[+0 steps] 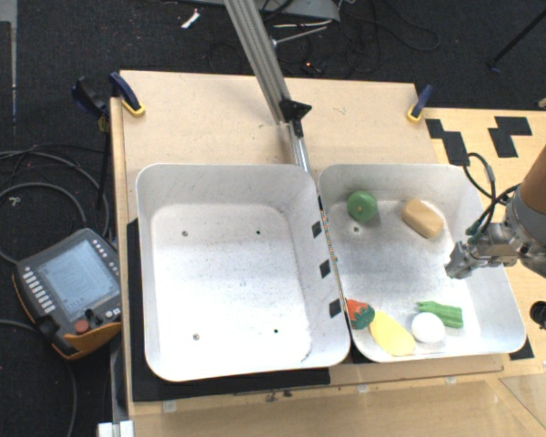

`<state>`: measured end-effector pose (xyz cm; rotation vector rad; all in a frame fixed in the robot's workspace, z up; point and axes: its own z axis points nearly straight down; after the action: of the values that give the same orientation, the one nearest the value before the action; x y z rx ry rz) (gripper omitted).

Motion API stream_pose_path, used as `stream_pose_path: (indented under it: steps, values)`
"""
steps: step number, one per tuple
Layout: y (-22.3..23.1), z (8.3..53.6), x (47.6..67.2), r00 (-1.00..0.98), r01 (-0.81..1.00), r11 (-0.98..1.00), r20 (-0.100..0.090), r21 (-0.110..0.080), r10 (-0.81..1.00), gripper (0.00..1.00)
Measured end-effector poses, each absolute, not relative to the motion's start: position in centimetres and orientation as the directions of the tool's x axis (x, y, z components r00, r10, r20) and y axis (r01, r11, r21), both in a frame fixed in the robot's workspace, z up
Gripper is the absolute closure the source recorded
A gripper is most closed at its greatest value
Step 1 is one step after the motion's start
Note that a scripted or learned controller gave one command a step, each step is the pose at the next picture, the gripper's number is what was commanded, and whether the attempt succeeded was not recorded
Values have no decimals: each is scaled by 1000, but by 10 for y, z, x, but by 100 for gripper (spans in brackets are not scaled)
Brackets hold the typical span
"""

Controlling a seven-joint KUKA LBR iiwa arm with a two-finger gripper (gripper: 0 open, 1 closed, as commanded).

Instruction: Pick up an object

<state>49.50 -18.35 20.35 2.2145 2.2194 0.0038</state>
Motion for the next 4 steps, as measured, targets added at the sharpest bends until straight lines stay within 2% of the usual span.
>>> stream_pose_path:
  steps: [1, 2, 4]
  values:
    - [-184, 253, 497, -4, 1000, 4, -3, 6, 1000, 100]
    - [-133, 261, 514, -9, 1000, 9, 0, 3, 1000, 100]
    - [-29, 262, 563, -8, 1000, 8, 1, 3, 1000, 100]
